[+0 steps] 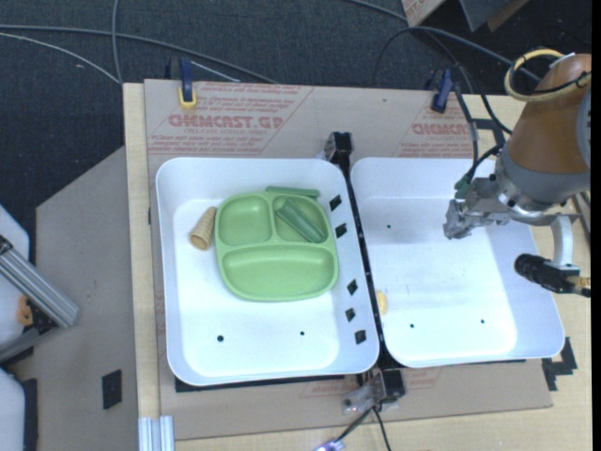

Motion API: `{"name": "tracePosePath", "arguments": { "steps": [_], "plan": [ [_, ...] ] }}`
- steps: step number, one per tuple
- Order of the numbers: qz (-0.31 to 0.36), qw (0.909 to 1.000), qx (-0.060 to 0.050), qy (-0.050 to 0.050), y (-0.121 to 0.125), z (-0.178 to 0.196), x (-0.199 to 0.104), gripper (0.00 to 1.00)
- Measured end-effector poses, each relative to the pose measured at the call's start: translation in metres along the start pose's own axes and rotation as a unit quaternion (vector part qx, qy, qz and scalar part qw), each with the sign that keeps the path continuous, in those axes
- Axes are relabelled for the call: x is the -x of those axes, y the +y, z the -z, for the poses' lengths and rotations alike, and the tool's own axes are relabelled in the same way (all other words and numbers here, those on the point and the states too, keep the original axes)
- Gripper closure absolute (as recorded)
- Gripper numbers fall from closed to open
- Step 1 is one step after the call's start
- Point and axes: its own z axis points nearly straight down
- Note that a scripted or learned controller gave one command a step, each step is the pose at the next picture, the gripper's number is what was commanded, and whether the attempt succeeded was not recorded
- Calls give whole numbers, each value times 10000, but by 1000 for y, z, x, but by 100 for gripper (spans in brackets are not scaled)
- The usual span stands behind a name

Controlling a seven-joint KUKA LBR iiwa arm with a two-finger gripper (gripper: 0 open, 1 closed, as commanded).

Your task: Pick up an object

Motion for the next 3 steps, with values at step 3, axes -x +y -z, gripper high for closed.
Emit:
{"name": "tracePosePath", "arguments": {
  "steps": [3],
  "plan": [
    [26, 10000, -31, 19, 2, 55, -102, 100]
  ]
}}
